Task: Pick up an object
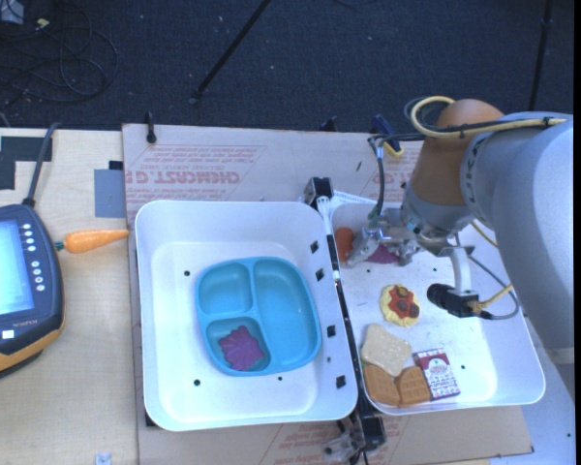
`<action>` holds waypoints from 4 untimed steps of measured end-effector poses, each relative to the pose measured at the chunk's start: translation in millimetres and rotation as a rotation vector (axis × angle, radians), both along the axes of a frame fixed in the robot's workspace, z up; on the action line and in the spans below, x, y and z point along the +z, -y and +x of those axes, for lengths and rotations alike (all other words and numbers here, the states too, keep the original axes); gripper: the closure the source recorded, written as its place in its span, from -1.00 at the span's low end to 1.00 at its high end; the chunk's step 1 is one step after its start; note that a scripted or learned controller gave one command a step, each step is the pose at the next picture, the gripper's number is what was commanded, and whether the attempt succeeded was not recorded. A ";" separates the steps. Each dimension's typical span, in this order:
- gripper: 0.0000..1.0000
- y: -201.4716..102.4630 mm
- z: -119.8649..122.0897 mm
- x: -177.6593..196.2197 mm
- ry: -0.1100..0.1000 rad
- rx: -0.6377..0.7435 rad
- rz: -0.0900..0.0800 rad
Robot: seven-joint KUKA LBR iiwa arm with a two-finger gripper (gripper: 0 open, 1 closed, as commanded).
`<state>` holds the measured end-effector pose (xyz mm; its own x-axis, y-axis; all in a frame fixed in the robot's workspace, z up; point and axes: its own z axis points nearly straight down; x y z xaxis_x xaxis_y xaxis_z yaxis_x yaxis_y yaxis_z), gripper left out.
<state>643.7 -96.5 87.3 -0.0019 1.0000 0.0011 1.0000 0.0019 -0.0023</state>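
You've got a purple toy [382, 253] at the upper left of the right bin [523, 376], with an orange-red piece [345, 243] just beside it. The gripper [389, 239] sits right over that purple thing, but you can't tell if it's clamped or loose. Lower down: mini pizza [401, 303], bread slice [386, 348], red carton [436, 373]. The left bin [165, 356] holds a blue tray [281, 303].

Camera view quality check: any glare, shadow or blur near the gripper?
Camera view: white bins are bright, near blown out, with little surface detail; the arm shades the far end of the right bin, so the gripper and things under it read dark and soft; blue tray is sharp, colours clear.
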 end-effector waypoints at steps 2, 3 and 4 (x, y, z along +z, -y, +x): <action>-1.00 -6.5 -38.0 -0.8 0.002 0.000 -0.001; -1.00 -6.5 1.6 0.5 0.003 -0.001 -0.001; -1.00 2.2 -97.7 -0.3 -0.008 -0.005 0.001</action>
<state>546.0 -98.7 87.0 0.0033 1.0000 0.0018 0.9999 -0.0033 -0.0105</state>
